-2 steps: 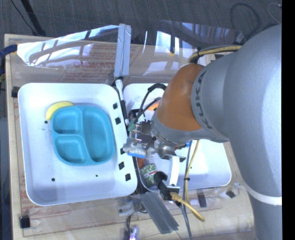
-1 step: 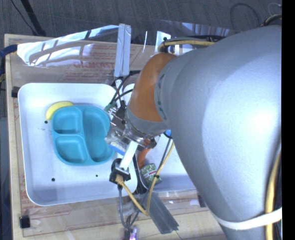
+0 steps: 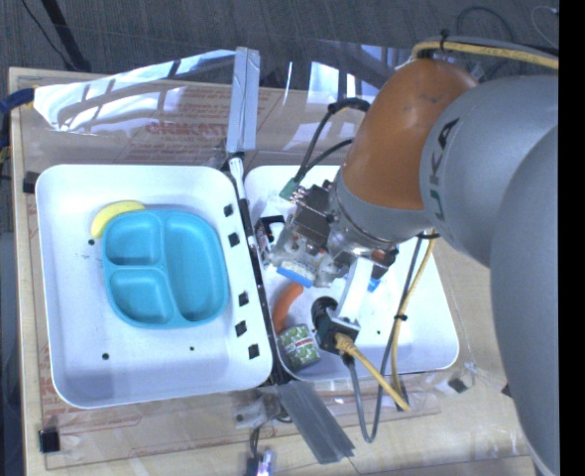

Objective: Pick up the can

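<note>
A small green can (image 3: 297, 344) lies near the front left corner of the right bin (image 3: 433, 337), against the divider. Just behind it is an orange-red object (image 3: 287, 301), partly covered by the gripper. My gripper (image 3: 294, 263) hangs low over the left part of the right bin, a little behind and above the can. The big grey arm with its orange band (image 3: 404, 137) covers most of that bin.
The left bin (image 3: 64, 296) holds a blue divided plate (image 3: 166, 268) with a yellow banana (image 3: 114, 213) peeking out behind it. Yellow and black cables (image 3: 370, 365) hang from the wrist over the right bin's front edge. A raised divider (image 3: 245, 286) separates the bins.
</note>
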`<action>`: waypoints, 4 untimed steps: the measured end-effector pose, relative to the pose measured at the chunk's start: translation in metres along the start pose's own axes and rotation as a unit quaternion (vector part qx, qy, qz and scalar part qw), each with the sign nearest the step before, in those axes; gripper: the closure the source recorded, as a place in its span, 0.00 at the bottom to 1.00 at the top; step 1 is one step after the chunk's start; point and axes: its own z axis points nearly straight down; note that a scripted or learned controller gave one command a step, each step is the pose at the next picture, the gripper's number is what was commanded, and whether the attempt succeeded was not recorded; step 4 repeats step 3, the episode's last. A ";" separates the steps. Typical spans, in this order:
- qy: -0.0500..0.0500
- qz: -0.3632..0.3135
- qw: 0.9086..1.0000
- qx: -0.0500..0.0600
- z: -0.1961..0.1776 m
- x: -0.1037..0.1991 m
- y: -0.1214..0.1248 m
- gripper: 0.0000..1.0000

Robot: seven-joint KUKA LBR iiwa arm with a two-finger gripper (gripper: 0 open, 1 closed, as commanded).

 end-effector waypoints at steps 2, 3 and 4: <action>0.000 -0.024 1.000 0.000 -0.087 -0.035 0.086 1.00; -0.001 0.006 1.000 0.003 0.076 -0.096 0.073 1.00; -0.001 0.006 1.000 0.003 0.076 -0.096 0.073 1.00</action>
